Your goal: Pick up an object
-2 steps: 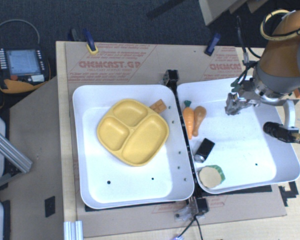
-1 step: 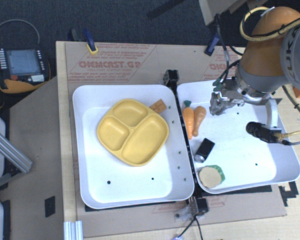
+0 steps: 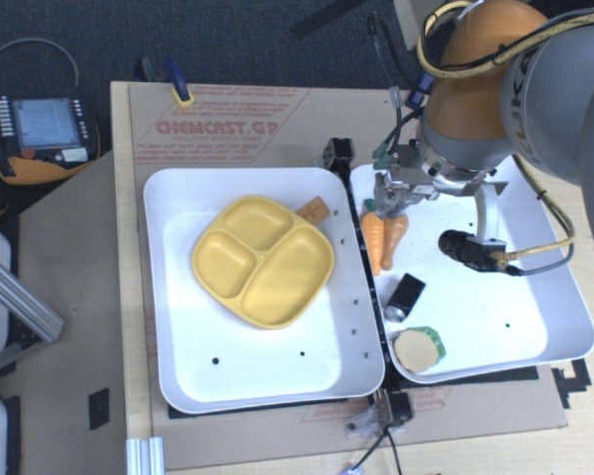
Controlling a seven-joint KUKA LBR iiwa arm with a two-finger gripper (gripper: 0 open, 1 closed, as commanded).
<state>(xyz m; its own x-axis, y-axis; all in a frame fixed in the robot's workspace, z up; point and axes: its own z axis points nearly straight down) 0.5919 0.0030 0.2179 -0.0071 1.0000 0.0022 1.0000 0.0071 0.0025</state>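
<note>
Two orange carrots [image 3: 381,239] lie side by side at the left edge of the right bin [image 3: 535,334], tips pointing toward the front. My gripper [image 3: 394,194] hangs directly over their leafy upper ends, very close to them or touching; contact cannot be made out. A small black block [image 3: 406,295] lies just in front of the carrots. A round beige slice with a green rim [image 3: 418,348] rests at the bin's front left corner.
The left bin [image 3: 178,344] holds a yellow divided plate [image 3: 264,260] with a small brown block [image 3: 313,210] at its upper right edge. A black cabled part [image 3: 472,248] of the arm hangs over the right bin's middle. The arm's bulk covers that bin's back.
</note>
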